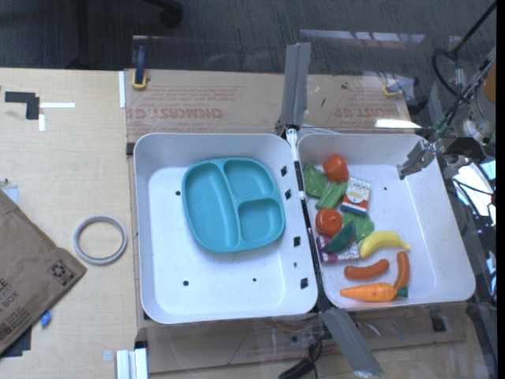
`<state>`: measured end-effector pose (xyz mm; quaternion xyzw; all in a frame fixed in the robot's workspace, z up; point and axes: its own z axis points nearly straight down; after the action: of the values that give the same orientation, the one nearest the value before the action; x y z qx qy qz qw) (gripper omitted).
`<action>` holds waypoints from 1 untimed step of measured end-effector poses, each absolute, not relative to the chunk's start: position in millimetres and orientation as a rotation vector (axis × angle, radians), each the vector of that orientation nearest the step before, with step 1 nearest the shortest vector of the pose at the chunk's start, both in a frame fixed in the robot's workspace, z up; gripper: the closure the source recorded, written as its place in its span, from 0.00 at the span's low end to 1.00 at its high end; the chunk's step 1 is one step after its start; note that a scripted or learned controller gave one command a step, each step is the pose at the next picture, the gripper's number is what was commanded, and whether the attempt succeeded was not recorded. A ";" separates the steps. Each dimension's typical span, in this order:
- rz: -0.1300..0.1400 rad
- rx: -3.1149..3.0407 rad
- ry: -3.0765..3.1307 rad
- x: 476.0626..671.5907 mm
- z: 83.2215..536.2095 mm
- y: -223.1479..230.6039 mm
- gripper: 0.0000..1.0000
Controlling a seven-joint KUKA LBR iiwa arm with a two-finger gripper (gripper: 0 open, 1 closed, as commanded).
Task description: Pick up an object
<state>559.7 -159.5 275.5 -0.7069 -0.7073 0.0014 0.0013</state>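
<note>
The right bin holds several toy foods along its left side. Among them are a red tomato, green leafy pieces, a small printed carton and a second tomato. Lower down lie a yellow banana, a red sausage and an orange carrot. My gripper hangs over the upper right part of this bin, well clear of the foods, with nothing visibly in it. A teal divided plate lies in the left bin.
A tape ring and a brown cardboard box rest on the wooden bench at left. Cables and arm hardware crowd the right edge. A grey post stands behind the seam between the bins.
</note>
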 end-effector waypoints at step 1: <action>0.002 -1.928 -2.478 578.4 129.8 -143.9 0.00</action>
<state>578.4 -143.9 129.8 -0.6141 -0.7893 0.0007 0.0011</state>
